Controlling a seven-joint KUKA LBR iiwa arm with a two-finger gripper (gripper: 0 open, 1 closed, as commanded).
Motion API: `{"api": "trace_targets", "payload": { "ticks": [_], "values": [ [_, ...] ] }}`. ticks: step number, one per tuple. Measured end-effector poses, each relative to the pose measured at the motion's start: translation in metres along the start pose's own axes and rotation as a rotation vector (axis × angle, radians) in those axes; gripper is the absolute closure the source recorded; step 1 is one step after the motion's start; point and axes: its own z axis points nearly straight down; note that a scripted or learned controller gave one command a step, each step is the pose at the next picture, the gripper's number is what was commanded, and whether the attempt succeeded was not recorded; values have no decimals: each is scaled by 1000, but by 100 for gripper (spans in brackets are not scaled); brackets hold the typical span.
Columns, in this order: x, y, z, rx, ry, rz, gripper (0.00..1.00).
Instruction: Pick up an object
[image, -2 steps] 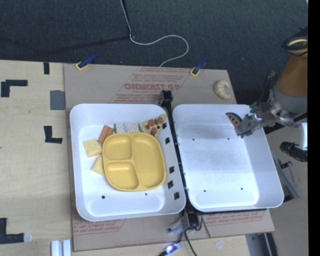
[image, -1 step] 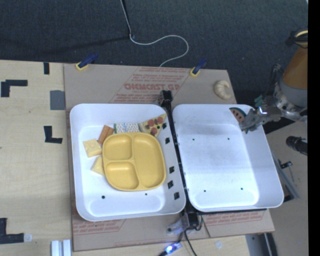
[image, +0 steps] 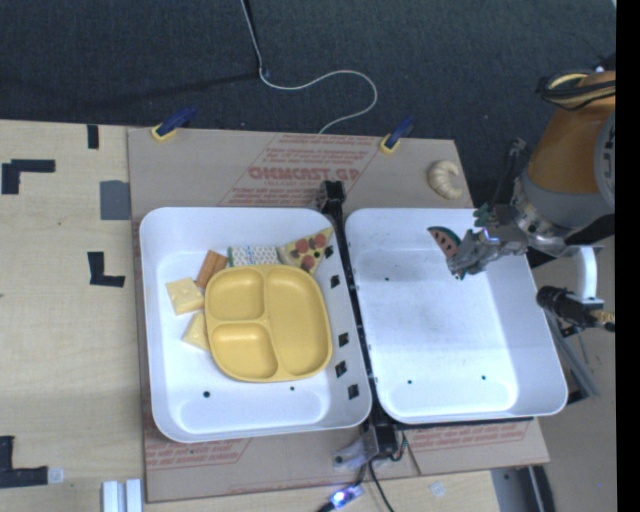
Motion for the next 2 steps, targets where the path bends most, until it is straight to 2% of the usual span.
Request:
{"api": "trace_targets", "payload": {
  "ticks": [1, 2],
  "values": [
    [41, -13, -3, 0, 0, 0, 100],
    [90, -36, 4, 2, 0, 0, 100]
  ]
}}
